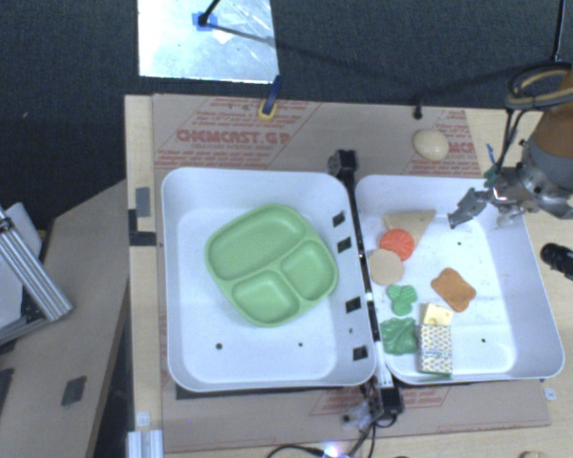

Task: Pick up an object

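Over the right bin (530,284), the pincer (485,207) hangs near the far edge, its fingers spread open with nothing between them. Down on the bin floor sits a cluster of toy food: a tan wedge (409,221), a red-orange disc (396,243) touching a pale round piece (386,267), two green pieces (399,318), a brown cookie-like piece (453,288) and a yellow packet (435,341). Left bin (186,256) holds a green divided plate (271,264). A beige ball (431,143) rests on the table (220,132) behind.
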Controlling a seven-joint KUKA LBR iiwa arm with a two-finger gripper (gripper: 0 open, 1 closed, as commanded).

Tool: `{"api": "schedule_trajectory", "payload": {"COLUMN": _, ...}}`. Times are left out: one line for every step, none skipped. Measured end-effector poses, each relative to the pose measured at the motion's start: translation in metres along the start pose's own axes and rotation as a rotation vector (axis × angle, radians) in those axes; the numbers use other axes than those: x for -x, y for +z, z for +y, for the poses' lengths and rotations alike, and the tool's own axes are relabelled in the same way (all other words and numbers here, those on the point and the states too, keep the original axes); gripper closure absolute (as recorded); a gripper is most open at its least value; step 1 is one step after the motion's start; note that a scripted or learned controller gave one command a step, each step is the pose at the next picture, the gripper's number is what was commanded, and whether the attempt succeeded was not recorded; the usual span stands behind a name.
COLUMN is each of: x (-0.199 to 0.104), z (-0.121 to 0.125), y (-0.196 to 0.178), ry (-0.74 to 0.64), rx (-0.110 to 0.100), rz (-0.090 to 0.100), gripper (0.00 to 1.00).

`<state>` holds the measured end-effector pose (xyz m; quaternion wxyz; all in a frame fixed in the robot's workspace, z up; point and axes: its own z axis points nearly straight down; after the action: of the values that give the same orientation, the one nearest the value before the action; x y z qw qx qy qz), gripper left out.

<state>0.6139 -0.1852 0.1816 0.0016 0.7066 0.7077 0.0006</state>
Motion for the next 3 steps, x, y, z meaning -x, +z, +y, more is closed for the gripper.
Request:
{"api": "schedule_trajectory", "payload": {"x": 0.001, "z": 0.003, "y": 0.061, "ry": 0.000, "rx": -0.002, "rz": 0.001, "gripper": 0.00}}
{"api": "schedule_trajectory", "payload": {"x": 0.000, "z": 0.004, "y": 0.098, "ry": 0.000, "rx": -0.002, "rz": 0.001, "gripper": 0.00}}
{"api": "schedule_trajectory", "payload": {"x": 0.000, "z": 0.005, "y": 0.086, "ry": 0.000, "rx": 0.001, "rz": 0.000, "gripper": 1.00}}
